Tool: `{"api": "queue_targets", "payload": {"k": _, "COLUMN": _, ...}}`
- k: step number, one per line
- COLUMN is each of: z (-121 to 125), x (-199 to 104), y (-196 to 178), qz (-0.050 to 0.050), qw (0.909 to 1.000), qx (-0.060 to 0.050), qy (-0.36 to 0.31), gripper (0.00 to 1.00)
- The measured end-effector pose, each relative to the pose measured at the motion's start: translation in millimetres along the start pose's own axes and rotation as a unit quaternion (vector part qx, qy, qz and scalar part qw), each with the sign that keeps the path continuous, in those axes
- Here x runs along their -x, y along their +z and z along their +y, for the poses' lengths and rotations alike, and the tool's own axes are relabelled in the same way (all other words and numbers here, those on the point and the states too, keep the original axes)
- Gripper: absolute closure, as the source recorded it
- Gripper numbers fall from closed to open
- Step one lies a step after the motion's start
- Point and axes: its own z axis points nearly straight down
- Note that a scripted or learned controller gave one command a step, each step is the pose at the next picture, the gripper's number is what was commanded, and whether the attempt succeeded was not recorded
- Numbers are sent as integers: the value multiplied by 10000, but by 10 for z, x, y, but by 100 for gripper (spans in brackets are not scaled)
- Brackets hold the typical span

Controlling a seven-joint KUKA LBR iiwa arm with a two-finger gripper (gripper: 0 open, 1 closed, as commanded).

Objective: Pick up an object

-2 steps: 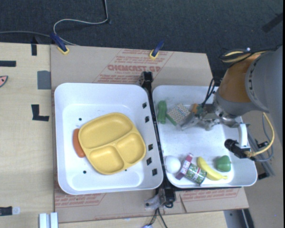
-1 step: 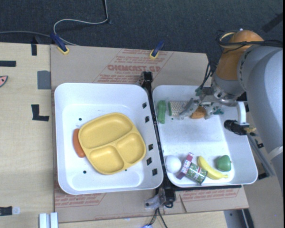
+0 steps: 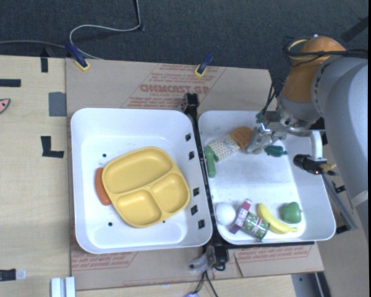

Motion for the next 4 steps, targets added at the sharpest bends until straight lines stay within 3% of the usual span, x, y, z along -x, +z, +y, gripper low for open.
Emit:
{"api": "queue_targets", "payload": {"k": 1, "z": 1, "x": -3, "y": 0, "qz": 0, "qw": 10000, "qx": 1, "qy": -1, "gripper": 0}}
{"api": "queue_targets", "payload": {"k": 2, "z": -6, "x": -7, "y": -96, "qz": -6, "qw": 10000, "qx": -5, "qy": -6, "gripper": 100}}
{"api": "queue_targets", "payload": {"k": 3, "z": -7, "x": -6, "y": -95, "qz": -9, "qw": 10000, "qx": -5, "qy": -5, "gripper": 0}}
{"api": "queue_targets", "payload": {"k": 4, "z": -14, "x": -9, "y": -191, "qz": -13, "qw": 10000, "qx": -10, "qy": -8, "gripper": 100}}
